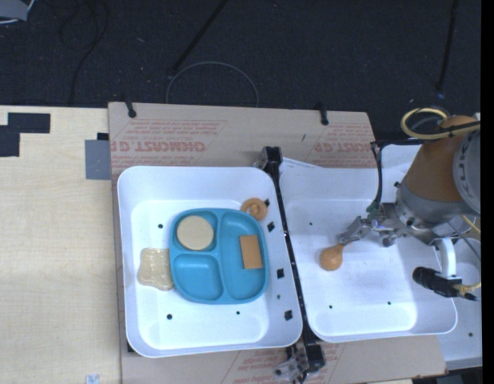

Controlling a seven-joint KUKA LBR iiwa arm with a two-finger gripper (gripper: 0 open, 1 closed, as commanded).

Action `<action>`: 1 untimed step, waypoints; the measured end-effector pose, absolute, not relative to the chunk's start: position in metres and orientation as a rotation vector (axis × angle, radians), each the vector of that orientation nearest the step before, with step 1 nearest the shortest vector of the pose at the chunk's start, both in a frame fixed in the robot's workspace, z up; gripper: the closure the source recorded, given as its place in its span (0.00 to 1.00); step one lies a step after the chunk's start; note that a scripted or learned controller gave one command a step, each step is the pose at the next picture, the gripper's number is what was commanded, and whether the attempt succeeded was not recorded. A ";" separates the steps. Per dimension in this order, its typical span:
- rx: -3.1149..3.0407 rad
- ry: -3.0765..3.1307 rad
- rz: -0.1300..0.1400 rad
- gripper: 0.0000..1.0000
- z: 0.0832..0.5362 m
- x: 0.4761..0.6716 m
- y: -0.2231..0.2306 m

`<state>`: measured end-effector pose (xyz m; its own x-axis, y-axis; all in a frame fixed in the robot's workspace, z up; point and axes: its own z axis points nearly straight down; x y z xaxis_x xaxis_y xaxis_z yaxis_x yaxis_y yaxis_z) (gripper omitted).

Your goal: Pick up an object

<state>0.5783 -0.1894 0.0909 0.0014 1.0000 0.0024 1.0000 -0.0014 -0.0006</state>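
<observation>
Pear: you see it on the right bin's floor, lower middle of the frame, lying free.
Gripper: you find it just up-right of the pear, fingers spread, nothing between them.
Left bin: blue tray holding a round cracker and a tan block.
Beside tray: pale piece at left, small doughnut at upper right.

Two white bins, one blue tray, five small food pieces.

bench bears cardboard sheet under two white bins.
</observation>
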 end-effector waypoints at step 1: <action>-2.223 -2.221 -0.009 1.00 0.106 0.581 -0.189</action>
